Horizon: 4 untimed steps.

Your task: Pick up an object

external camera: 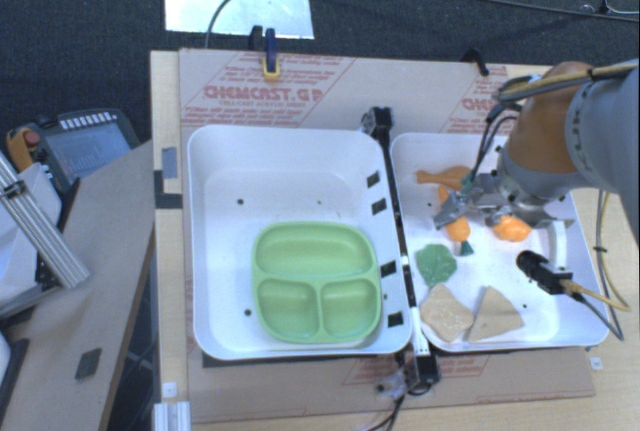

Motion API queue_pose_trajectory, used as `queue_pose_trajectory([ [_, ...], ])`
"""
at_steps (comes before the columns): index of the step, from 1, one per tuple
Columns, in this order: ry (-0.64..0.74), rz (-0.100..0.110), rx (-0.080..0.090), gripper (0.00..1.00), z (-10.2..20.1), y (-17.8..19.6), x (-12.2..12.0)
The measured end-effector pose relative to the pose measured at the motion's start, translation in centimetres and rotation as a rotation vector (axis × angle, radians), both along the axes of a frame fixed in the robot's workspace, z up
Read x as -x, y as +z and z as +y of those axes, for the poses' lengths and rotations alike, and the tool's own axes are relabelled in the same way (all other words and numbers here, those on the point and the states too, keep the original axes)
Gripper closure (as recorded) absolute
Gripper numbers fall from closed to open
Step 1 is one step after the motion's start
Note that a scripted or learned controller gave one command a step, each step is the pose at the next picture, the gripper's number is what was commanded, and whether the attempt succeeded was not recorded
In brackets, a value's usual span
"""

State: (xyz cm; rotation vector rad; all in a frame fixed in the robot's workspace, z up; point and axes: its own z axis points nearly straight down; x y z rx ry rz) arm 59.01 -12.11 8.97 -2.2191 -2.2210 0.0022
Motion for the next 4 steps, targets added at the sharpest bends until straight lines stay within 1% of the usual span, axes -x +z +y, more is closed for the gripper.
queue_pose_trajectory([
  [1, 0.0, -0.004, 0.001, 1.0, 0.0, 1.3, -0.1],
  [2, 0.002, -0.008, 0.001, 1.0, 0.3, 7.6, 0.1],
  [3, 0.004, -0.009, 0.002, 1.0, 0.3, 13.0, 0.0],
  [4, 0.008, -0.005, -0.001, 1.0, 5.0, 13.9, -1.7],
])
